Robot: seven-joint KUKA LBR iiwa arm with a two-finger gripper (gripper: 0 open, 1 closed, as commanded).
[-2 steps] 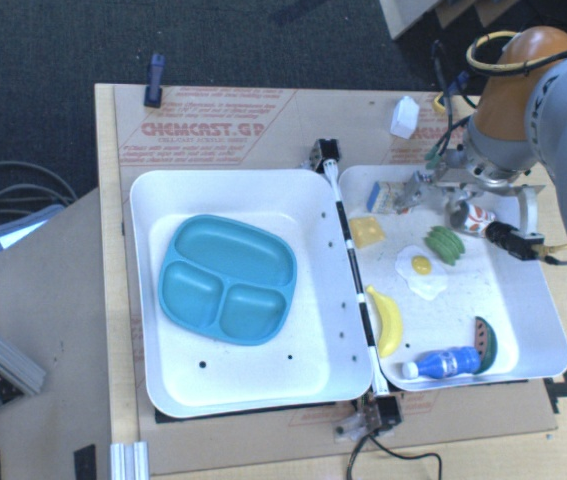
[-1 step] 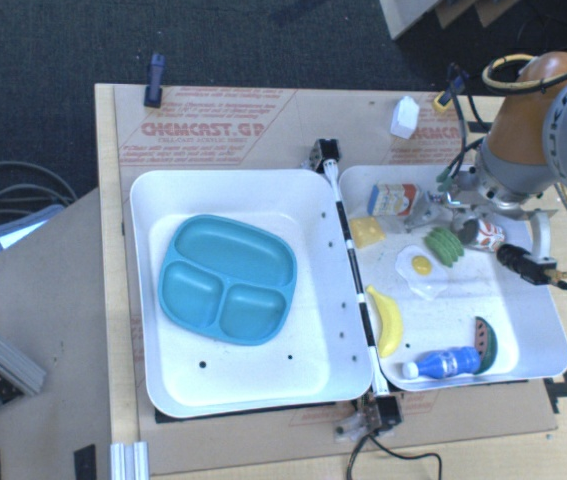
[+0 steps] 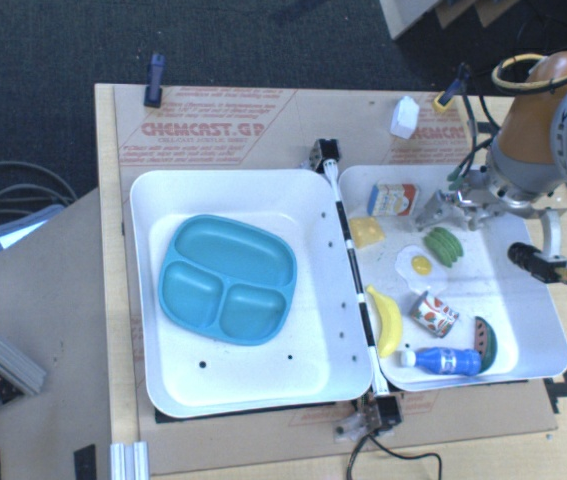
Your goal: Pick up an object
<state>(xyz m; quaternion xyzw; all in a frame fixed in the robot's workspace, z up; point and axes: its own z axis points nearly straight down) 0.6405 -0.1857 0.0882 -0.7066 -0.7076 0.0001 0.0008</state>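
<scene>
The right bin holds several small items. There is a red and white carton, a yellow block, a fried egg and a green vegetable. Nearer the front lie a banana, a red can, a blue bottle and a watermelon slice. My gripper hangs low over the bin's back part, between the carton and the green vegetable, just above the vegetable. Nothing shows in its grasp.
The left bin holds a blue divided plate. A black clamp sits where the bins meet at the back. A white block lies on the board behind the right bin. A black cable end hangs over the bin's right side.
</scene>
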